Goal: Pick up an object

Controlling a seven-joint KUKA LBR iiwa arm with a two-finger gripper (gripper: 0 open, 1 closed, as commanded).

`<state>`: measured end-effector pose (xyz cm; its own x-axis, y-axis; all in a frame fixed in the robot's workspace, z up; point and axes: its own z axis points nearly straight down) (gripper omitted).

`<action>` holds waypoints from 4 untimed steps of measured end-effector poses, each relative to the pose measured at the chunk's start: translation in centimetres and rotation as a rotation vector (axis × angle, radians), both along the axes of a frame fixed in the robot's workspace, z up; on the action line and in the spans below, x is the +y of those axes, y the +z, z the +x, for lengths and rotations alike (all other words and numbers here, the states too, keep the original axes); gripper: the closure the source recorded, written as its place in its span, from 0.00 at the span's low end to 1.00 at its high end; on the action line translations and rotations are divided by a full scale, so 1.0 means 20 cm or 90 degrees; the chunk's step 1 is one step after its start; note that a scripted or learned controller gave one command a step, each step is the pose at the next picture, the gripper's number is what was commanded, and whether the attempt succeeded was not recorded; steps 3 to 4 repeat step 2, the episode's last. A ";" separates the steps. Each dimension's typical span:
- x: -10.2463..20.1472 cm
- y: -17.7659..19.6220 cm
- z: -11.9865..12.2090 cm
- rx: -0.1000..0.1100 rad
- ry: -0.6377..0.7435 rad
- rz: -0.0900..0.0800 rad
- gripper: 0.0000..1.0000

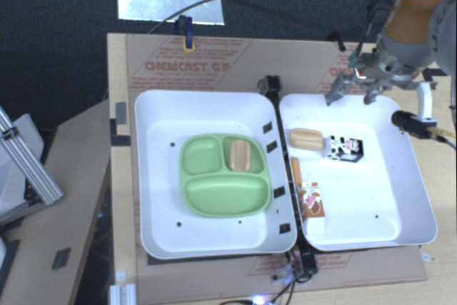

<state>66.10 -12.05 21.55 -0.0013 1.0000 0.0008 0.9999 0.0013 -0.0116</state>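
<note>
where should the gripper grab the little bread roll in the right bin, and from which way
Likely best from straight above, closing across the short width of the bread roll at its middle. It lies flat, long axis left to right, with bare bin floor on its far and near sides. The black-and-white carton sits close at its right end, so avoid that side.

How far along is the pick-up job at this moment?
Done: nothing lifted yet. In hand: the end effector hangs open above the right bin's far edge, holding nothing. Left: descending onto an object, such as the bread roll or black-and-white carton, then gripping and lifting.
</note>
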 end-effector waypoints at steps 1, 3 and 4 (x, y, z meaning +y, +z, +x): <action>0.00 0.04 0.01 -0.008 0.001 -0.001 0.00; -0.01 -0.26 0.03 -0.007 0.001 -0.001 0.00; -0.01 -0.26 0.03 -0.007 0.001 -0.001 0.00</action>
